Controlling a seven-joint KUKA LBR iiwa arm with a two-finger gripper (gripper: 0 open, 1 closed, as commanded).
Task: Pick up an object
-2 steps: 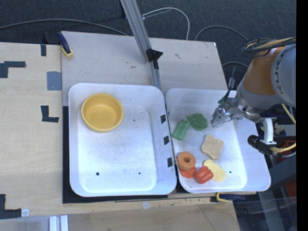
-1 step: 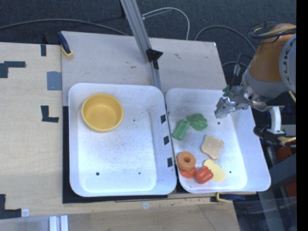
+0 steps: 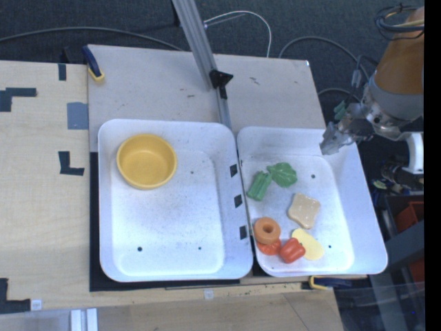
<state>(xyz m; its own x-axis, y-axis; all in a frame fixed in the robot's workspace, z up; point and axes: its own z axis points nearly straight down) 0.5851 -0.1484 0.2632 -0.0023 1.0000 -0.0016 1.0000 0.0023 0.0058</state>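
The right bin (image 3: 344,185) holds several toy foods: a green leafy piece (image 3: 282,174), a green block (image 3: 259,185), a tan bread slice (image 3: 304,210), an orange doughnut ring (image 3: 267,229), a red pepper (image 3: 291,251) and a yellow piece (image 3: 310,247). My gripper (image 3: 333,142) hangs over the bin's far right corner, up and to the right of the green pieces. Nothing is visible between its fingers. Whether they are open or closed is unclear from this angle.
The left bin (image 3: 172,247) holds a yellow bowl (image 3: 146,161) in its far left corner. A slanted metal pole (image 3: 200,40) rises behind the bins. Cables lie on the floor at the back. A blue and yellow clamp (image 3: 92,63) sits at the bench's far left.
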